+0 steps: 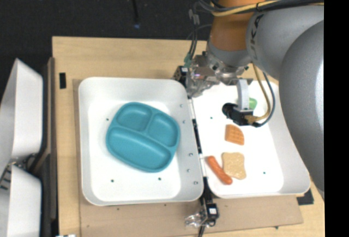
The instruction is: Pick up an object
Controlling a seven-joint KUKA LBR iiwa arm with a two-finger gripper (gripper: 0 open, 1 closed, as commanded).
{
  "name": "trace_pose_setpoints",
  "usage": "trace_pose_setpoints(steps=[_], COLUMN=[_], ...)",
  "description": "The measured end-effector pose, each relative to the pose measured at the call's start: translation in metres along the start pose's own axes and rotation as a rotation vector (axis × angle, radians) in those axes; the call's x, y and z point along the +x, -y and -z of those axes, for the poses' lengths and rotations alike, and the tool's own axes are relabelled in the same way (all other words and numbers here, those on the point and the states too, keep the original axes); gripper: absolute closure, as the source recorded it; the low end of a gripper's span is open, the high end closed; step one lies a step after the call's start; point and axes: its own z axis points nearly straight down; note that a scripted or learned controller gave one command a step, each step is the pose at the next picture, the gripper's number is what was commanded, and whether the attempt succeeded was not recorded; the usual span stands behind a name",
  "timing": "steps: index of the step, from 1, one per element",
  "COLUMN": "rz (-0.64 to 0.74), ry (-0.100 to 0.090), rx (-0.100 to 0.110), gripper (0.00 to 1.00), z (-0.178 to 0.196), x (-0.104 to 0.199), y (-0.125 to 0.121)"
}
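Teal first: a divided plate (143, 136) lies flat in the middle of the left bin (98, 94), three compartments showing, well apart from the bin's walls. Over to the right bin (272, 159), where the small pieces sit in a loose cluster toward the near side. An orange wedge (234, 134) lies near the bin's middle; just below it is a tan slice of toast (234, 165), and a reddish sausage (218, 170) lies at a slant beside the toast's left edge, touching it or very nearly, close to the wall the two bins share. The grey arm (283, 28) sweeps in from the right, its orange band (240, 6) high over the far end of the right bin. The gripper (193, 82) hangs at the far end of that shared wall, right over the seam between the bins, well apart from wedge, toast and sausage. Its tip is dark and cluttered from this angle, so I cannot tell whether it is spread or closed, nor whether it has hold of anything. The pale wooden bench (109, 47) shows around both bins.
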Motion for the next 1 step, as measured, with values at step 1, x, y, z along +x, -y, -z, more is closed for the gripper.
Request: trace_pose_setpoints(steps=[1], rz=[0.003], ry=[-0.003], rx=[-0.001], gripper=[1.0], z=[0.0069], x=[0.0524], y=[-0.0074])
